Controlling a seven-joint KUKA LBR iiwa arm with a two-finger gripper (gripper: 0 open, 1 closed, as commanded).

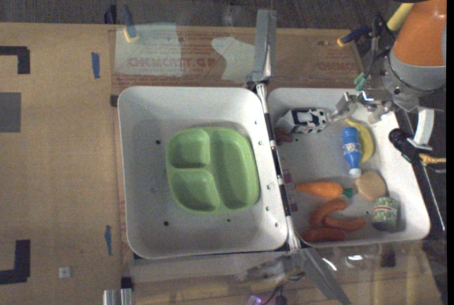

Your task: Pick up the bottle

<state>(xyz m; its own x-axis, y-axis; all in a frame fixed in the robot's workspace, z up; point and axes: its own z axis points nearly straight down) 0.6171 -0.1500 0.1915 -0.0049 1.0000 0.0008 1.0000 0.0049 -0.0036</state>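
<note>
The bottle (351,150) is blue with a white cap and lies flat in the right bin (418,222), its cap pointing toward the front. A yellow banana (367,140) lies against its right side. My gripper (360,106) hangs over the back of the right bin, just behind the bottle's far end and apart from it. Its two silvery fingers stand open with nothing between them. The grey arm with its orange band (423,34) comes in from the upper right.
In the right bin, a cow-patterned carton (306,120) lies left of my gripper. A carrot (320,189), sausages (333,220), a tan round piece (370,185) and a small can (385,213) sit toward the front. The left bin (142,119) holds a green divided plate (213,169).
</note>
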